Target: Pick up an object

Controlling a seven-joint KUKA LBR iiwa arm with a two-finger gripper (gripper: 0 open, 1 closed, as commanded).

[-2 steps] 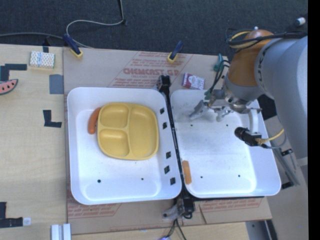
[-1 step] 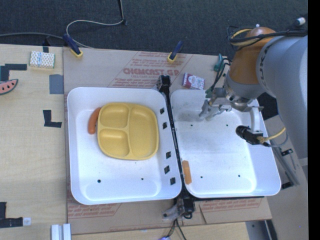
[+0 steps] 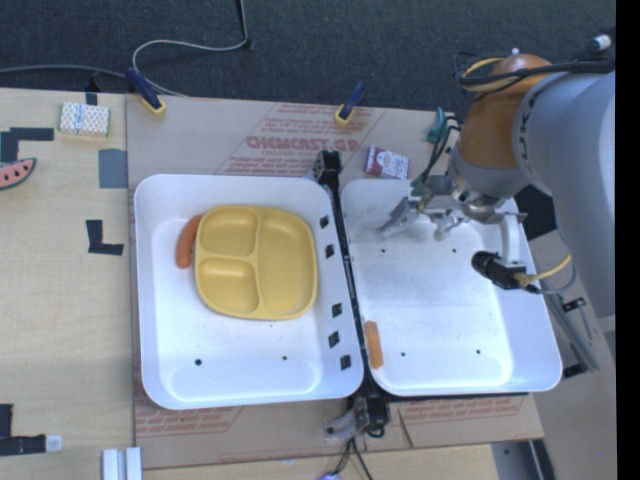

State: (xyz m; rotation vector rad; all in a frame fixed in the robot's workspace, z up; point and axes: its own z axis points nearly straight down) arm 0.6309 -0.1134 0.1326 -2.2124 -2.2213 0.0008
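Approach stage, judging from the camera view: nothing picked up yet. Gripper low over the far end of the right bin, fingers splayed wide, nothing between them and only bare white floor underneath. Closest candidate looks like the small orange piece, well apart from the gripper, down toward the near rim and tucked against the bin's left wall. Further off, across the divider to the gripper's left in the picture: yellow divided plate in the left bin, with an orange sausage touching its far-side edge. Next move probably calls for swinging back toward the near rim, lining the open fingers across that orange piece, then dropping and closing; tricky with the wall right there. Pose-wise: fat grey arm in from the right, orange band above the wrist, wrist bent down into the bin.
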